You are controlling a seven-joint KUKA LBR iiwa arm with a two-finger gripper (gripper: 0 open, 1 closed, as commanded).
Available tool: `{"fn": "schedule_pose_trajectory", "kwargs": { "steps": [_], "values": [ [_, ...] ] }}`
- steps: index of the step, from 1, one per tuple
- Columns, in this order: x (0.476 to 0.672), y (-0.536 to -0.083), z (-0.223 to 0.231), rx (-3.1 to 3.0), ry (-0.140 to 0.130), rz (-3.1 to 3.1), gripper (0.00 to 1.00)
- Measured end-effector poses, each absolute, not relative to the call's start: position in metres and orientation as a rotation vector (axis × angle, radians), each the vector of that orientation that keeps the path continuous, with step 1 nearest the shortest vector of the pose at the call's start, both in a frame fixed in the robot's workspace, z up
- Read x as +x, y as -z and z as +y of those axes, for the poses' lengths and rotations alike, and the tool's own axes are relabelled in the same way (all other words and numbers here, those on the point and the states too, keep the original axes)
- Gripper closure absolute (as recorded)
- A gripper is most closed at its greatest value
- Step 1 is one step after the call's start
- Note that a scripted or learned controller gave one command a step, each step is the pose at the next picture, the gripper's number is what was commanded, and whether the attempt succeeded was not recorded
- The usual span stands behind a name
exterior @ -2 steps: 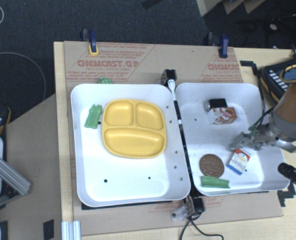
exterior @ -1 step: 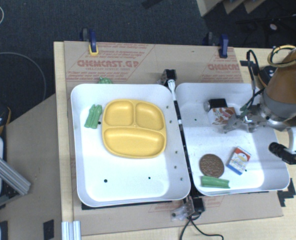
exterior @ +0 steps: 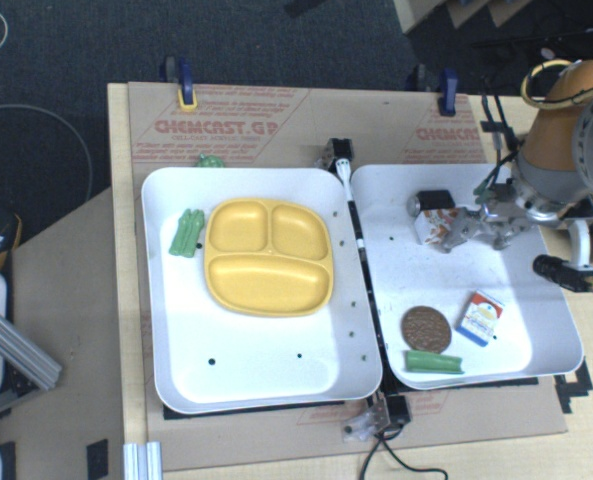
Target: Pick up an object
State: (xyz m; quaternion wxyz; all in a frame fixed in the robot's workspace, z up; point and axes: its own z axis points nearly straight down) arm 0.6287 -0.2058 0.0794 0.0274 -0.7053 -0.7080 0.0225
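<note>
Green flat strip [exterior: 433,362] at the right bin's [exterior: 546,343] near rim, brown round disc [exterior: 426,328] touching it.

Just right of them lies a small white, blue and orange box [exterior: 480,319]. Farther back, the gripper [exterior: 454,230] sits low over a crumpled silver wrapper with a dark top [exterior: 433,216]; finger state cannot be told. Left bin [exterior: 166,268]: yellow divided plate [exterior: 270,255], green ridged piece [exterior: 187,233], bare floor nearer.

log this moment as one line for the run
grey two-finger gripper: upper right bin, grip unclear | brown round disc, green strip: lower right bin | yellow divided plate: left bin
</note>
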Motion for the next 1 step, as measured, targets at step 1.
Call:
{"fn": "schedule_pose_trajectory", "kwargs": {
  "steps": [1],
  "values": [
    [0.6296, -0.0891, -0.2046, -2.174, -0.071, -2.189, 1.0]
  ]
}}
